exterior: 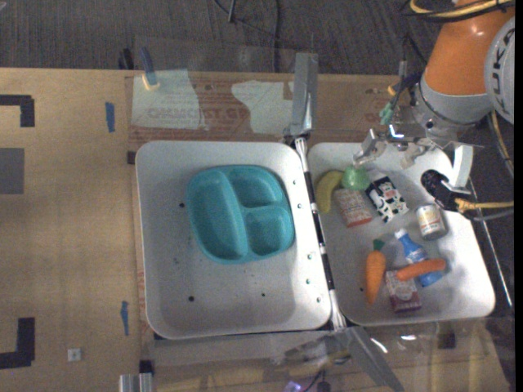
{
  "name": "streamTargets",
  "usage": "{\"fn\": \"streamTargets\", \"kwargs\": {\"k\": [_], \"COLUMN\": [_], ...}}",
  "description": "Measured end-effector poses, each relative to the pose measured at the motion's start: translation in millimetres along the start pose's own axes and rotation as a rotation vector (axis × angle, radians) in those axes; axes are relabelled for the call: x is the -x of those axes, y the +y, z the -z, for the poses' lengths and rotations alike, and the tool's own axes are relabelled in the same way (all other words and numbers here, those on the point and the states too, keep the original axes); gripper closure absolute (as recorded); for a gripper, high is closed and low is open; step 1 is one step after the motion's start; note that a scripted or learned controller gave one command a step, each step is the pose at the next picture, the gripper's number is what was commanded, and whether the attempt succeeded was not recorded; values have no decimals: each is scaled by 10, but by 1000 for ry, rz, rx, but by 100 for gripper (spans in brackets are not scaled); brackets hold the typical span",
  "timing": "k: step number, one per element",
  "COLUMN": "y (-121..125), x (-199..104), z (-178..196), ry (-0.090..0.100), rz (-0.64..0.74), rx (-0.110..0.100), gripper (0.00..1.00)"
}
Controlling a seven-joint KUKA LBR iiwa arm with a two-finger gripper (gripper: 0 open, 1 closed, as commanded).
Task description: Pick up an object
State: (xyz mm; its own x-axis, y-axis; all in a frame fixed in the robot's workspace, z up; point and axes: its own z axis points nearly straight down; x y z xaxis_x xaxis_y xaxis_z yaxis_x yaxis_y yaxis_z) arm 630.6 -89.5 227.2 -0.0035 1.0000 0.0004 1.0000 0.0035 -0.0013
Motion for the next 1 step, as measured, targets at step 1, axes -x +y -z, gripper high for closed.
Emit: {"fn": "streamTargets", "kwargs": {"k": [1], "y": [-222], "x": [527], "z": [-998], "ry": [-5], "rz": [-46], "rx": [16], "gripper": [0]}}
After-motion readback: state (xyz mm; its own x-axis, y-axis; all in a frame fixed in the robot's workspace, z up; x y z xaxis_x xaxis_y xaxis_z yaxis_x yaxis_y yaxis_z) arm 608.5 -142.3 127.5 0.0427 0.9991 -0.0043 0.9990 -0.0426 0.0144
